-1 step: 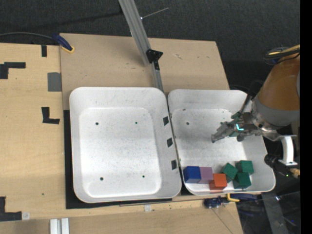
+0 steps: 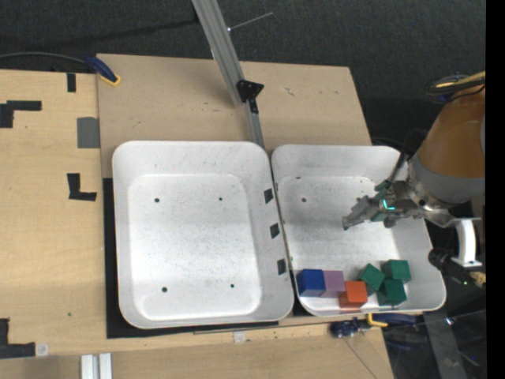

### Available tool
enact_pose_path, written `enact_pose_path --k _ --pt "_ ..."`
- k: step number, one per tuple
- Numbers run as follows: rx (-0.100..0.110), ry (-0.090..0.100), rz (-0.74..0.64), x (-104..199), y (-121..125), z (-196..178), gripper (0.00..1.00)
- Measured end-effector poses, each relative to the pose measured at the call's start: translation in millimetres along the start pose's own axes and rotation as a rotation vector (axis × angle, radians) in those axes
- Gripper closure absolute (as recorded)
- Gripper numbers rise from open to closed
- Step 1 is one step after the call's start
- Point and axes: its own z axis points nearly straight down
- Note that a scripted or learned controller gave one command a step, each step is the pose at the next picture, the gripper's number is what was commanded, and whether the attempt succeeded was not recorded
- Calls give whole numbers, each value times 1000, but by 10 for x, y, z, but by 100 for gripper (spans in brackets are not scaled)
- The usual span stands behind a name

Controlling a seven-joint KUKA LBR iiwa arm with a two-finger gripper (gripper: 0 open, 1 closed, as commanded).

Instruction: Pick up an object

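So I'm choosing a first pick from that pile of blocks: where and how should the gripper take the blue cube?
Take the blue cube from above, fingers closing on its near and far faces. Its left face is close to the bin wall and the purple block touches its right, so those sides look blocked.

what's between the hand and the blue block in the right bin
Nothing: in the camera view, bare white bin floor separates the hand from the blue block.
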Motion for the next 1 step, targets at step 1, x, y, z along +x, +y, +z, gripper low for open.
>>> enact_pose_path --k 1 --pt "5 0 1 41 -51 449 0"
